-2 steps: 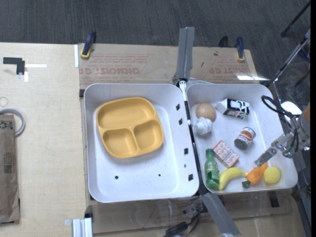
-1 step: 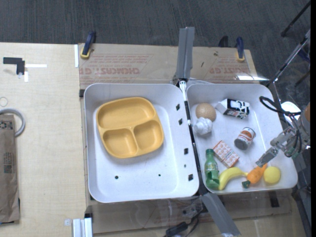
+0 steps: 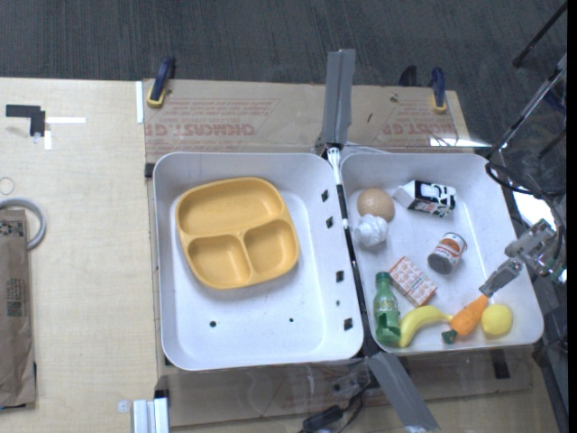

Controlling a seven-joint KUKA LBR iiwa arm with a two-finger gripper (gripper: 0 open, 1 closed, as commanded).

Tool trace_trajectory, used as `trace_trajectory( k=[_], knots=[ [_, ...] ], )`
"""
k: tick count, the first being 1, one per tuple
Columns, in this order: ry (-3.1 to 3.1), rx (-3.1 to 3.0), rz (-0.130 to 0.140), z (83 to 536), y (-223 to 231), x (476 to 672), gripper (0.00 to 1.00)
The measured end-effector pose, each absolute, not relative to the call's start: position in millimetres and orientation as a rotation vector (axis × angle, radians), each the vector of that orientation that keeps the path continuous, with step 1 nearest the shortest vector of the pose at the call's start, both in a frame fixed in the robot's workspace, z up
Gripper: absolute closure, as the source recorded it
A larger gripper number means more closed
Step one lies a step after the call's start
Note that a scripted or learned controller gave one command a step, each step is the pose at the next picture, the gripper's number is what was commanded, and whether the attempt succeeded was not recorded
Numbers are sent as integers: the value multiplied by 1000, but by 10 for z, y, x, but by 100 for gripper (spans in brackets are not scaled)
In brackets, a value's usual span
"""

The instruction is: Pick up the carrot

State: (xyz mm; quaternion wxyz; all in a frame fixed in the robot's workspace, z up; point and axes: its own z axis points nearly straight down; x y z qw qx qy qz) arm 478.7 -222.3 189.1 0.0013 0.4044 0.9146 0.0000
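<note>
Carrot [image 3: 467,317]: at seven o'clock, just beside my jaws [image 3: 495,283]; axis seven-to-one; jaws' state indiscernible.

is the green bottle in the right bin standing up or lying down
Lying down. The green bottle rests on its side on the right bin floor, cap toward the far end, beside the banana.

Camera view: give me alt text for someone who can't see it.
The gripper hangs just above the carrot in the right bin, among a banana, lemon and green bottle. The left bin holds a yellow divided plate.
</note>
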Motion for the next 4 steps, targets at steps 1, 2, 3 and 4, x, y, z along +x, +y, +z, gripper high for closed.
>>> trace_trajectory(
  k=[1, 2, 3, 4],
  knots=[
    [3004, 920, 1, 1545, -2215, 4782, 0],
    [3104, 371, -2, 1012, -2215, 4837, 0],
    [3133, 110, 0, 1416, -2214, 5626, 0],
    [3138, 68, 1, 1627, -2142, 4860, 0]
  ],
)
